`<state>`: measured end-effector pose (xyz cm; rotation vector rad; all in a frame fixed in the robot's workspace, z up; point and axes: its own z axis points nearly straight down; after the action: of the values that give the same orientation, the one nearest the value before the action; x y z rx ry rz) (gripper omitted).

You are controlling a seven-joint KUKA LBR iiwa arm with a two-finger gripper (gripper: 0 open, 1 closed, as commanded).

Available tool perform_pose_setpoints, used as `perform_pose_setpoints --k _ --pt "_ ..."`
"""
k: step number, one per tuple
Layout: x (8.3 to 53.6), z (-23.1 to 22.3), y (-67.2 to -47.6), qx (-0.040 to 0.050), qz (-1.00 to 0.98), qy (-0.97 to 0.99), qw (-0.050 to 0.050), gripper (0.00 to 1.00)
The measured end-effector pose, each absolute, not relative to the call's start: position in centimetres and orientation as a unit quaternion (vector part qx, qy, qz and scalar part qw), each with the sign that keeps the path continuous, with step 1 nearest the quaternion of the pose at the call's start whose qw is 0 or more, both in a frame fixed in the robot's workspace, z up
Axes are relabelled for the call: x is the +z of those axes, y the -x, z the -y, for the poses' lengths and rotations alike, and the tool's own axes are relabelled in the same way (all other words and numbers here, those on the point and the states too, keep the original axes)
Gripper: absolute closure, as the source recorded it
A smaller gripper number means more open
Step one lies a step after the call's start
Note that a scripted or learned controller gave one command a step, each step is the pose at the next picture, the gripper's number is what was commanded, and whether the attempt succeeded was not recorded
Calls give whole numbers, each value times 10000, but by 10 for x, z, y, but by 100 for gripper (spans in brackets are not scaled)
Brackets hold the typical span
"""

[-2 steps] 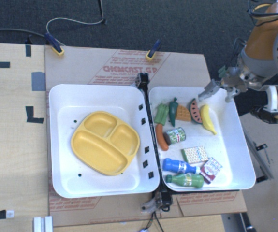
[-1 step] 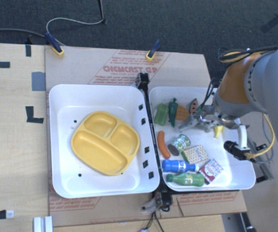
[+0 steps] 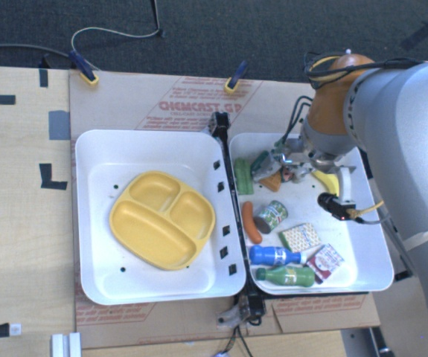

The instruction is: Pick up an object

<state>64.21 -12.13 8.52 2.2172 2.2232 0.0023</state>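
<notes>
Here the gripper (image 3: 286, 166) sits low in the back part of the right bin (image 3: 374, 262), in among a small knot of things: a dark green leafy piece (image 3: 262, 162) and a small orange-brown piece (image 3: 272, 182) just under it. Whether the jaws are wide, narrow or closed on anything cannot be told; the wrist and cables cover them.

The thing most likely in hand is the small orange-brown piece, touching or nearly touching the gripper. It looks like light toy food, probably hollow plastic: stiff, smooth and somewhat slippery, not fragile. Its shape is too small and hidden to give a long axis with confidence. A grip across its narrow middle would suit it, though the green leafy piece lies so close that the two may get pinched together.

Other candidates lie apart and read more clearly. The green strip (image 3: 243, 175) by the divider runs front to back along the bin wall, awkward to close on from that side. The orange sausage (image 3: 251, 222) also runs roughly front to back, tilted a little; take it across its middle. The blue bottle (image 3: 275, 256) and the green bottle (image 3: 286, 276) lie on their sides, long axes left to right, caps toward the right; round and slick, they would roll unless gripped across the body. The small can (image 3: 272, 216) lies tilted. The banana (image 3: 327, 181) is beside the wrist.

The yellow divided plate (image 3: 162, 219) lies alone in the left bin (image 3: 94, 155).
</notes>
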Motion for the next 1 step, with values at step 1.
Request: perform_pose_setpoints --k 1 --pt "94 121 -640 -18 -7084 -7058 -38 100"
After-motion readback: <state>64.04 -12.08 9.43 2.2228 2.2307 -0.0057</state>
